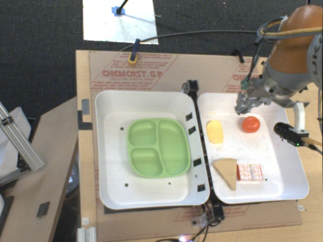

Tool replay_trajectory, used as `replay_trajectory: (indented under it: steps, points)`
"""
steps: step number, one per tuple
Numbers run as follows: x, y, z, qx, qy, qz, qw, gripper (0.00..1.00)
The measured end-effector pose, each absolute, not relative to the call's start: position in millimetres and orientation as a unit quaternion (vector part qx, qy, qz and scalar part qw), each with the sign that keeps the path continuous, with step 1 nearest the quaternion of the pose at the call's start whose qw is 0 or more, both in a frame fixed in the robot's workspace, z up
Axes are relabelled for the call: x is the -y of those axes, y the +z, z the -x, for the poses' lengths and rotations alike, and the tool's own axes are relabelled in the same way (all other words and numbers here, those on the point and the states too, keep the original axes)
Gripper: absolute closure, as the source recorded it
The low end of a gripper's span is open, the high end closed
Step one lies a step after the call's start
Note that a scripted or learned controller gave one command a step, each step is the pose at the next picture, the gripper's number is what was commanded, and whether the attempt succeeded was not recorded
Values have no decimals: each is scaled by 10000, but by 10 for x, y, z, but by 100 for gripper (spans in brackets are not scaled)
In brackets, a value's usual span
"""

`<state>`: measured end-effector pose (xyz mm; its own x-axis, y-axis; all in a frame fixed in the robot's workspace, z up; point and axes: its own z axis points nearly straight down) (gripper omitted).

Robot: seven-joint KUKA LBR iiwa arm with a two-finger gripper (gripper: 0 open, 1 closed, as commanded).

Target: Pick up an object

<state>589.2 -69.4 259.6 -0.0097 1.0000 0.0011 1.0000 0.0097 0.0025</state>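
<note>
"CHEMCAST GP" lettering (132, 74) behind bins

A green divided plate (158, 147) lies in the left bin (108, 117); a white sheet (120, 14) lies beyond the bench.

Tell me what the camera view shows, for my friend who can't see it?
A grey and orange robot arm's pincer hovers in the right bin, just beside a red ball. That bin also holds a yellow block, a tan wedge and a small red-patterned box. The left bin holds a green divided plate.
</note>
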Motion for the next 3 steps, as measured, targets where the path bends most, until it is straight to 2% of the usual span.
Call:
replay_trajectory:
  steps: [2, 3]
  points:
    - [-364, 2607, -6046, -7107, 16, -7035, 4, 100]
    - [-846, 2385, -6035, -7103, 5, -7039, -8, 100]
